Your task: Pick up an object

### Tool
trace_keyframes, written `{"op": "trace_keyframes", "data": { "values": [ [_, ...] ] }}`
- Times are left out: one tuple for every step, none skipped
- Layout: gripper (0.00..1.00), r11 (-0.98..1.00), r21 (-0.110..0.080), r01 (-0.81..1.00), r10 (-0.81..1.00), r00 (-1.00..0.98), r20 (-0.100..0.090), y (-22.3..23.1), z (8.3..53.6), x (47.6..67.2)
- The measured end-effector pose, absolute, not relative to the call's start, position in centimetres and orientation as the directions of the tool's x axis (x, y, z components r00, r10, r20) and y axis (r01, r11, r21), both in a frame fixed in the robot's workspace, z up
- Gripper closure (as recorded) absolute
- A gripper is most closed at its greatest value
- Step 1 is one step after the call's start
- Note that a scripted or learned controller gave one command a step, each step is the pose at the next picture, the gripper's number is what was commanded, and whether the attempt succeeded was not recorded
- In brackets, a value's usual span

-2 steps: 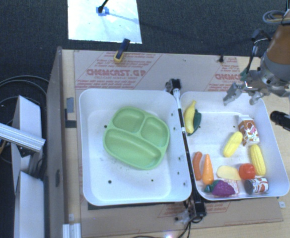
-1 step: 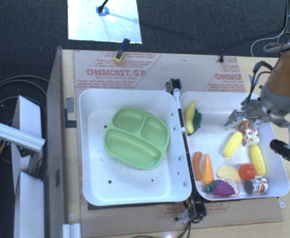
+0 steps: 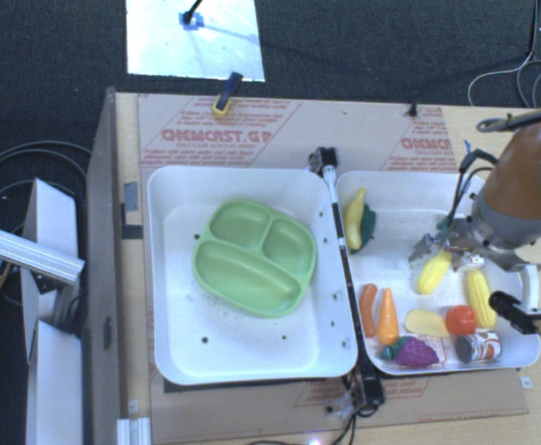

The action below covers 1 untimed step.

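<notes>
Approach step: tool (image 3: pixel 440 248) low in right bin (image 3: pixel 391 185), touching lemon (image 3: pixel 433 273) at its 12 o'clock. Can't tell tool state. Next: close, lift straight.

Bright, even light; slightly soft focus

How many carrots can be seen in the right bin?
2. One carrot lies close to the divider in the right bin; a second carrot lies beside it on its right. Another might be hidden under the arm.
</notes>
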<state>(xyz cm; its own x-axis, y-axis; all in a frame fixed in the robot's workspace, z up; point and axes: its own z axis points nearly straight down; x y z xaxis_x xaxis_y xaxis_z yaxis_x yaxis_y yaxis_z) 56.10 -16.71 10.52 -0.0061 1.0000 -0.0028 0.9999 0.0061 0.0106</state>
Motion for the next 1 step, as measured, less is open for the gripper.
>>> {"op": "trace_keyframes", "data": {
  "values": [
    [0.00,0.010,0.043,0.999,1.000,-0.010,-0.012,-16.07,9.63,54.43]
  ]
}}
